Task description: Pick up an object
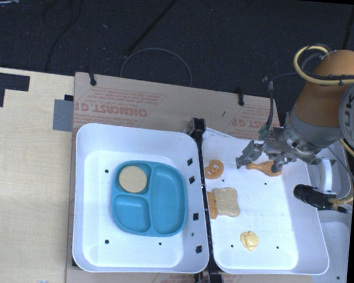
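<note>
Nearest, a yellow lump (pixel 250 240) and toast (pixel 226 201) look light, stiff, easily pinched across edges. At the right bin's (pixel 303 259) far end, the gripper (pixel 264 157) hangs over an orange piece (pixel 266 168); whether its jaws are open, I cannot tell.

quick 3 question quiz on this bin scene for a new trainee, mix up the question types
1. True or false: the blue divided tray lies in the left bin.
2. Which item in the right bin lies nearest the gripper?
A) pretzel
B) toast slice
C) orange piece
D) yellow lump
3. Fill in: the round tan disc sits in the tray's upper-____ compartment.

Key
1. True.
2. C, the orange piece, right at the gripper.
3. Left.
</note>
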`<state>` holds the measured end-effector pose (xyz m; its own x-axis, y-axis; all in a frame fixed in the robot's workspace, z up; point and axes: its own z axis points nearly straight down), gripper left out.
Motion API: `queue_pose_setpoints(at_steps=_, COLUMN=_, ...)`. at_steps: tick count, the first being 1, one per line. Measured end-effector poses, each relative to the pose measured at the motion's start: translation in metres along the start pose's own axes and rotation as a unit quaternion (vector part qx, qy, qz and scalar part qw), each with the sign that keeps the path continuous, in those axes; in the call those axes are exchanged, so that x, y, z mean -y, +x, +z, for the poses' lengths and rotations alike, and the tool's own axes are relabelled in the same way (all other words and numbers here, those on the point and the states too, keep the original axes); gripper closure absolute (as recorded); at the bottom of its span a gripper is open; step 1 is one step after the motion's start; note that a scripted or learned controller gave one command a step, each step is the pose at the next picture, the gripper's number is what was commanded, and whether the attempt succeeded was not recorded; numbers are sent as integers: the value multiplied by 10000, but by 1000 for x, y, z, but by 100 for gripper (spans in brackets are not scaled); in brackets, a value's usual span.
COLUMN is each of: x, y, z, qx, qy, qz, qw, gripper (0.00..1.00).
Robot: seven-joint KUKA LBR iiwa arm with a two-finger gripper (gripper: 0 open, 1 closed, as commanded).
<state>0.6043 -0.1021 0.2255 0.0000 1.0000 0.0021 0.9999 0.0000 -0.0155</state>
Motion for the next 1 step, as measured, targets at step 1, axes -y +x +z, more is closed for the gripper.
queue_pose_setpoints(at_steps=1, x=-2, y=0, z=-7, qx=7, qy=-61, qz=-7, qw=10000, gripper=0)
